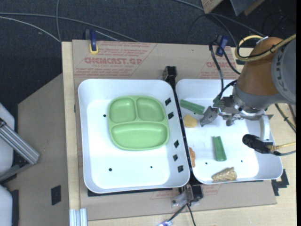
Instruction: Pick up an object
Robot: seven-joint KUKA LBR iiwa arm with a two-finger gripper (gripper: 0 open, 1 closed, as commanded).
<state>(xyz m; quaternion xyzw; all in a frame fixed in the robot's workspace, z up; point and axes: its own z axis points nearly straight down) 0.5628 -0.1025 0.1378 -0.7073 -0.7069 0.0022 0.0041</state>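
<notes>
My gripper hangs over the upper middle of the right bin, fingers spread open and nothing between them. Its left fingertip is just right of a small yellow round piece. A green stick lies up-left of the gripper, near the bin's left wall. An upright green block lies below the gripper, apart from it. A tan crumbly lump rests at the bin's front edge. A small orange piece sits against the left wall.
The left bin holds a green divided plate. A black connector with a yellow cable juts over the right bin's right side. Black clips line the divider between the bins.
</notes>
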